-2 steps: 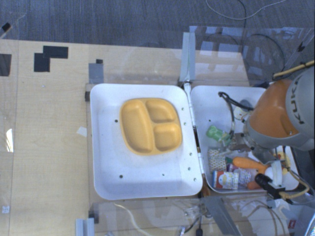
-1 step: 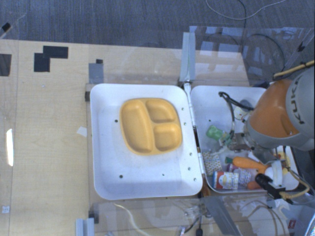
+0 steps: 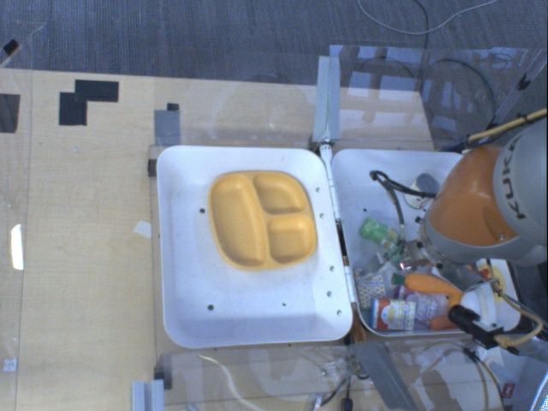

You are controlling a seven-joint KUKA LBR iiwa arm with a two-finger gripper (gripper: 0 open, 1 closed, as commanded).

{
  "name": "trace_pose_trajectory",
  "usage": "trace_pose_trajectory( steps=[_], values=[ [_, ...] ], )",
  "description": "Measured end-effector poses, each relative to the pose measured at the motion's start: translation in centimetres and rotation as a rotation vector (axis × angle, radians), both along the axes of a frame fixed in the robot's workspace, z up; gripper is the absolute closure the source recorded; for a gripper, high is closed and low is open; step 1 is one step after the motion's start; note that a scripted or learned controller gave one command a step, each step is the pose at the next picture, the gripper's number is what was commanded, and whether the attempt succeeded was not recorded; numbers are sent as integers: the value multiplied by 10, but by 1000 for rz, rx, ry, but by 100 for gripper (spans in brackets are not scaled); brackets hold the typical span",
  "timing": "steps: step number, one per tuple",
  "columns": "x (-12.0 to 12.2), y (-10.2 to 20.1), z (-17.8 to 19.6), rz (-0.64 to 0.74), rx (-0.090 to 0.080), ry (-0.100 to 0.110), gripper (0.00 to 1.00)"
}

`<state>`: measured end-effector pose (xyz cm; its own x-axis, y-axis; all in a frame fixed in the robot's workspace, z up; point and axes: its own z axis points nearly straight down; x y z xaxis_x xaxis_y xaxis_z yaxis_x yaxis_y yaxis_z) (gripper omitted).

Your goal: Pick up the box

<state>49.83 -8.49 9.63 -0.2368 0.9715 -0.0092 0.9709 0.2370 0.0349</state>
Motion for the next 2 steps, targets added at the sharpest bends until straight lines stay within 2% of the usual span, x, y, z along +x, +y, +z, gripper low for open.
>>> trace_pose_trajectory(
  steps=[1, 2],
  values=[
    [107, -11, 0, -96, 0, 7, 0],
    [109, -7, 13, -86, 4, 2, 100]
  ],
)
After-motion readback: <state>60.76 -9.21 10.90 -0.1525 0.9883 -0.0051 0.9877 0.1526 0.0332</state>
